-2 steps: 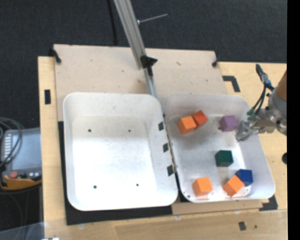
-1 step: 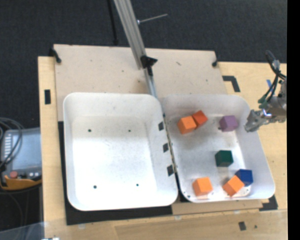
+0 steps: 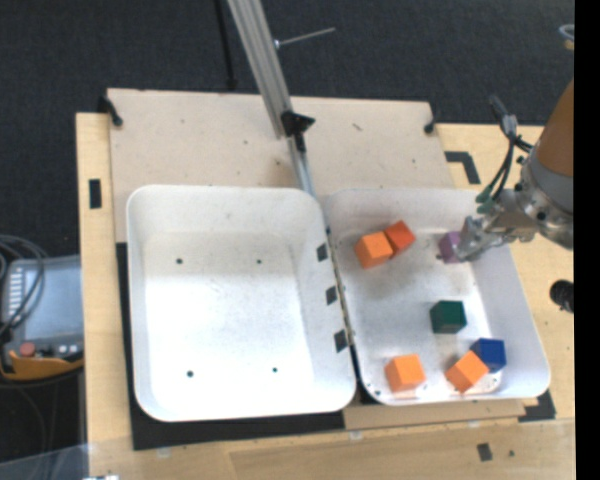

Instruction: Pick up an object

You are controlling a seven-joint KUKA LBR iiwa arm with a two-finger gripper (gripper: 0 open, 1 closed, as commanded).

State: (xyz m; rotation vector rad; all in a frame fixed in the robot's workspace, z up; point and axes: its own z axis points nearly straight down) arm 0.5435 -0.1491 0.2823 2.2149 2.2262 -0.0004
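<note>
**Gripper at a purple block in the right-hand bin**

Two shallow white plastic bins sit side by side on a pale wooden bench [image 3: 100,268]. The left bin [image 3: 145,218] occupies the centre-left of the frame; the right bin [image 3: 525,353] fills the centre-right and holds all the blocks. The grey robot arm enters from the right edge, and its two-finger gripper [image 3: 462,246] sits low at the upper right part of the right bin. A small purple block [image 3: 446,246] lies at the fingertips, touching or nearly touching them; whether the pincer is open, closed, or gripping the block cannot be told from this view.

Near the top of the right bin, left of the gripper, two orange cubes stand touching: a lighter orange cube [image 3: 374,249] and, just up and to its right, a redder orange cube [image 3: 400,235]. A dark green cube [image 3: 447,316] lies below the gripper, towards the middle of the bin. Along the lower edge are an orange cube [image 3: 405,372], a second orange cube [image 3: 467,371] further right, and a blue cube [image 3: 490,352] touching that second one at its upper right.

A slanted aluminium rail [image 3: 263,53] rises from the bench towards the top of the frame
</note>
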